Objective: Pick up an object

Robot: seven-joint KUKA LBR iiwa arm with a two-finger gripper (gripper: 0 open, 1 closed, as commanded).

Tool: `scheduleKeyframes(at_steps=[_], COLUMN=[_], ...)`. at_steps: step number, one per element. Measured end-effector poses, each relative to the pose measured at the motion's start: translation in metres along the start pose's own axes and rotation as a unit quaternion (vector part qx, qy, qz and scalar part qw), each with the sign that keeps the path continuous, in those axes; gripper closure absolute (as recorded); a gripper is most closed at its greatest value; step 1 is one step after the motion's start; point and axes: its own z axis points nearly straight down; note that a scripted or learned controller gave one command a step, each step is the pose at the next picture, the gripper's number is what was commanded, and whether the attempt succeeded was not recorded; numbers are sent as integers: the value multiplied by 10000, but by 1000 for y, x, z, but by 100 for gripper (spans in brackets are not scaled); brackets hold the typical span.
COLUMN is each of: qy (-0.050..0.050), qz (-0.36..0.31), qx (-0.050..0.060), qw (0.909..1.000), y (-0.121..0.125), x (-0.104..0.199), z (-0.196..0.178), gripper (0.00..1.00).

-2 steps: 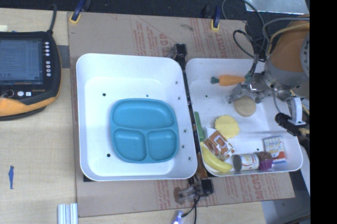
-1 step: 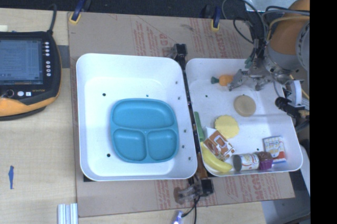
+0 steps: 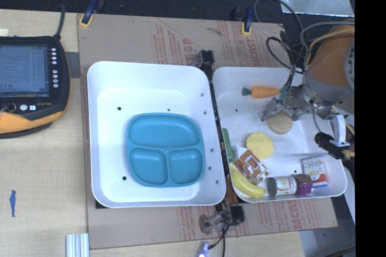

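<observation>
Hand [image 3: 282, 110] sits low in the right bin [image 3: 235, 84], metal fingers splayed over a tan round object [image 3: 280, 124], possibly a biscuit or a potato slice. Cannot tell whether the fingers are clenched or released, nor whether they touch it. Grey arm with orange band [image 3: 329, 63] rises from the hand toward the right edge.

Just behind the hand: toy carrot [image 3: 264, 92], lying flat, green top pointing left. In front and slightly left of the hand: yellow disc [image 3: 260, 145]. Further front: brown snack packet [image 3: 251, 166], touching a banana [image 3: 246, 184] along the bin's near-left side. Small bottle [image 3: 289, 185] lies on its side next to the banana, dark cap toward it. Small printed carton [image 3: 315, 169] just above the bottle's far end. Thin green item [image 3: 227, 142] along the bin's left wall; kind unclear.

Well left of the hand: left bin [image 3: 108, 99] holding a blue three-compartment plate [image 3: 164, 149]. Beyond it, on the worktop [image 3: 42, 183], a teach pendant [image 3: 31, 84].
</observation>
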Motion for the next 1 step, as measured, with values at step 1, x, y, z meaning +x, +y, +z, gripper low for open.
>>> scheduleKeyframes(at_steps=[1], qy=[4], qz=[-9], qx=[-10], qw=[10000], y=[44], x=[-16], z=[-1], gripper=[0])
